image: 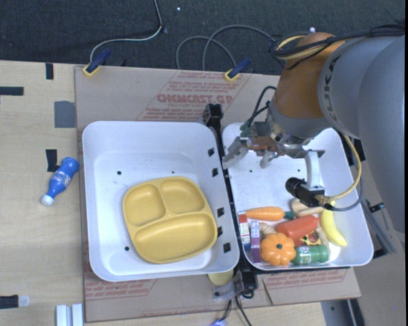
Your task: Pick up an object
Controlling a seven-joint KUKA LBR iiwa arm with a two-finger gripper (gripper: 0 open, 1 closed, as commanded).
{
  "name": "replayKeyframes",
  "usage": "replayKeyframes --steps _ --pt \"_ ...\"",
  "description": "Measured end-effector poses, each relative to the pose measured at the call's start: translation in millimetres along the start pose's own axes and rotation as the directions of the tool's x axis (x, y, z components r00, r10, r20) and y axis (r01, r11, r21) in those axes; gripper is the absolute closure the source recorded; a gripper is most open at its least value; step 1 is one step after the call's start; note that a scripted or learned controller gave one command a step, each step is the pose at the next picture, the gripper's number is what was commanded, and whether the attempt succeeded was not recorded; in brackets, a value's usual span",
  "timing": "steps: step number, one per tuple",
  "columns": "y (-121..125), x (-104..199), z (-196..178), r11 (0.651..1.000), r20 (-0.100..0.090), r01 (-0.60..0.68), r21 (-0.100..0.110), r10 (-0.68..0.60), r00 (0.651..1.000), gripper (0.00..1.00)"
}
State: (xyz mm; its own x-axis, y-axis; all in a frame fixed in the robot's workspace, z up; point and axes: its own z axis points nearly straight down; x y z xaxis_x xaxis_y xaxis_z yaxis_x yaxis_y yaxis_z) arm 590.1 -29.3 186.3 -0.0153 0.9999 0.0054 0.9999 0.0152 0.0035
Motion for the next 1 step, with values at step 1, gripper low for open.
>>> replayKeyframes --steps 1 --pt "-56.4 -66.1 4.9 1.0 0.008 -0.021 0.013 0.021 1.0 0.0"
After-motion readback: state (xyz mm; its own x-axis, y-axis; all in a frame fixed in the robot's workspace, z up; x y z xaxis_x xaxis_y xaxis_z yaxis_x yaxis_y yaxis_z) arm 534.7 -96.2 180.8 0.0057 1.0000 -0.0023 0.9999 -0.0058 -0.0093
